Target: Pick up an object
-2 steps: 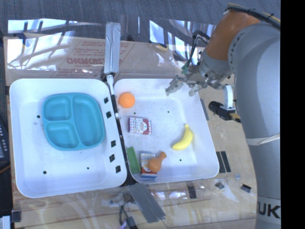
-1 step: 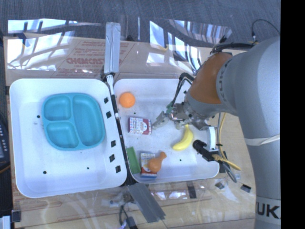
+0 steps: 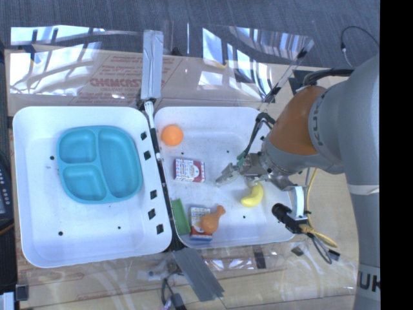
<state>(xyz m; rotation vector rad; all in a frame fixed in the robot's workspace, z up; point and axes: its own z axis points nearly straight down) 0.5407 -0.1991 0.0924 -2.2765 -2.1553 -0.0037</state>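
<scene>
Gripper [image 3: 227,173] hangs low over the right bin [image 3: 213,118], its two thin fingers spread apart with nothing between them, tips pointing toward the view's left. Just beside it, toward the lower right, lies a yellow banana [image 3: 253,196], partly tucked under the wrist. To the left of the fingertips sits a small red-and-white box [image 3: 189,170], near but not touching. An orange ball [image 3: 171,135] rests in the bin's upper left corner, and an orange drumstick-shaped toy [image 3: 211,221] lies on a printed card [image 3: 199,232] by the lower rim, next to a green block [image 3: 179,216]. The left bin [image 3: 29,173] bears a blue divided tray [image 3: 100,163].

My judgement: the fingers sit between the box and the banana, over bare floor, so closing here would likely catch nothing. A descent could also nudge the banana aside with the wrist body, or skid the flat box, which offers little edge to pinch.

The arm reaches in from the right, its orange band above the wrist, forearm bent down steeply so the wrist leans over the bin's right half.
</scene>
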